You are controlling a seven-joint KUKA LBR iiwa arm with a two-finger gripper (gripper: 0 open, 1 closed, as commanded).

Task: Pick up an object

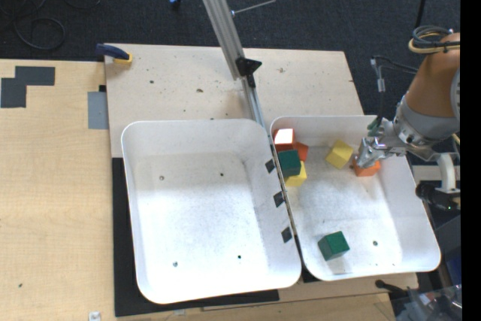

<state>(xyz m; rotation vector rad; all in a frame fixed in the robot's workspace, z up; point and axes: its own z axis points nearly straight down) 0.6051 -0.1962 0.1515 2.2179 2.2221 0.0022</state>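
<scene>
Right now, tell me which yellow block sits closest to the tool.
The lone yellow block just left of the tool; the other yellow block sits against the bin's left wall, under a green one.

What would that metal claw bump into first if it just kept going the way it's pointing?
Most likely the small orange block right under the gripper, near the right bin's far right side. Depth is hard to judge from this slanted view, so it may already touch it.

Blocks (pixel 334 244) lie in the right bin (pixel 421 252).
</scene>
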